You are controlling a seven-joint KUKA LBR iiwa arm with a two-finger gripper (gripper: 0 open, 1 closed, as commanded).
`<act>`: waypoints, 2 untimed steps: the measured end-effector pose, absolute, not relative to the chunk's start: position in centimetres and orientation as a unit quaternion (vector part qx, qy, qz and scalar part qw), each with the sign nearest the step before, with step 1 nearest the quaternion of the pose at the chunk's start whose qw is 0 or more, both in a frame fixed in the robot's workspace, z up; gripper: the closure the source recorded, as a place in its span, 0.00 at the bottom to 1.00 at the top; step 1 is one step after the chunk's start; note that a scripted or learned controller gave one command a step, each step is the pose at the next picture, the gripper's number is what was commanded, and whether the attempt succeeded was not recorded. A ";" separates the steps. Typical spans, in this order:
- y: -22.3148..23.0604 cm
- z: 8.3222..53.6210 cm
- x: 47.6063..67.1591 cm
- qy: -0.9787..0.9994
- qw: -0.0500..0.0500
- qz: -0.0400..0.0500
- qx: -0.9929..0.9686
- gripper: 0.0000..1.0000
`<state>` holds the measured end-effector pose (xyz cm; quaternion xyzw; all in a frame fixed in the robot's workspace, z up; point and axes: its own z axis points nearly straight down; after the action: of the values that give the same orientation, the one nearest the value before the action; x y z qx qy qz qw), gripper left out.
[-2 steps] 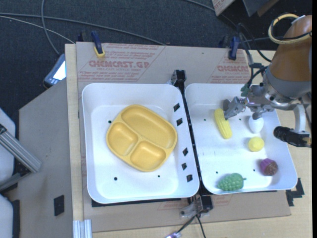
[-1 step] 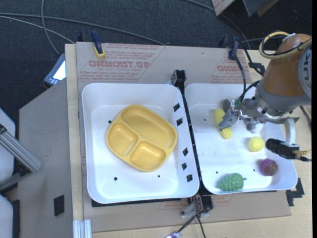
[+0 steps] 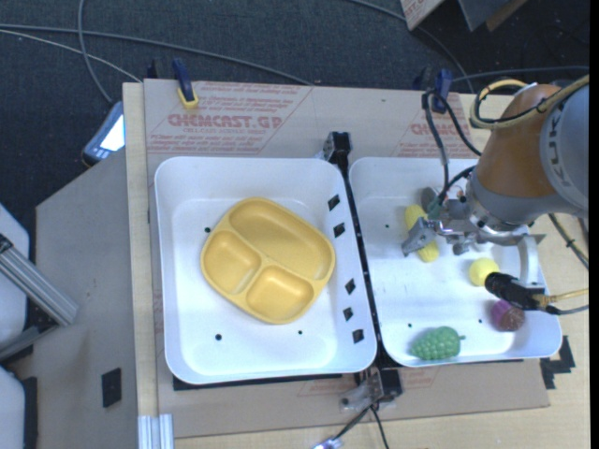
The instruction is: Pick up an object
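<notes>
- My arm [image 3: 533, 157] reaches in from the right over the right bin [image 3: 393, 335], and its grey and orange bulk covers that bin's far right corner.
- My pincer [image 3: 423, 235] hangs low over the upper middle of the right bin, with a grey finger [image 3: 415, 241] slanting down to the left.
- Two small yellow bits [image 3: 413, 217] show at the fingers, one above and one below; whether they are one thing or two, I cannot tell.
- Whether my pincer is apart, together, or clamped on the yellow bits, I cannot tell either, since the wrist hides the other side.
- A yellow ball [image 3: 483, 270] lies just right of the pincer, partly under the wrist hardware.
- A dark purple thing [image 3: 508, 315] sits near the bin's right rim; a black part with an orange tip lies across its top, so its shape is unclear.
- A green bumpy thing [image 3: 437, 342] rests by the near rim of the right bin, well apart from my pincer.
- The left bin [image 3: 187, 325] holds a yellow tray [image 3: 267, 258] with three sections, lying flat and turned at an angle.
- The counter [image 3: 234, 110] under both bins carries red print, partly cut off by the bins.
- A blue and yellow clamp [image 3: 185, 84] grips the counter's far edge.
</notes>
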<state>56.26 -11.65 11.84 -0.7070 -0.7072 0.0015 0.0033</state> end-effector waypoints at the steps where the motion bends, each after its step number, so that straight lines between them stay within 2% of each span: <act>1: -11.6 8.3 56.2 -0.707 0.003 0.001 -0.707 0.00; 2: -11.6 9.6 56.3 -0.707 0.001 0.000 -0.707 1.00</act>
<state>56.33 -11.59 9.60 -0.7072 -0.7070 -0.0003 0.0012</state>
